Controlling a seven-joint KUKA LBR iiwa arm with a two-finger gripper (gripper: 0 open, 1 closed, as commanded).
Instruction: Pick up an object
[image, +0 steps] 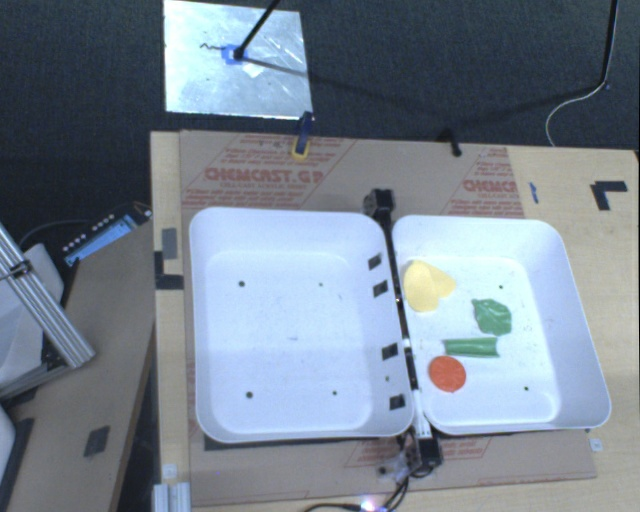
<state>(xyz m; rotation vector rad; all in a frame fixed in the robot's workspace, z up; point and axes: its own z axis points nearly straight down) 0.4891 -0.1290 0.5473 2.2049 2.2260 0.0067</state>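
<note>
Right bin (560, 300) holds yellow piece (427, 286) at 10 o'clock, green pieces (491, 316) center, orange disc (447, 374) at 7; pincer state: can't tell.

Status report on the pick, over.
Four items lying apart in right bin: yellow piece, green lump, green stick, orange disc. None lifted yet. Nothing covering them.
</note>
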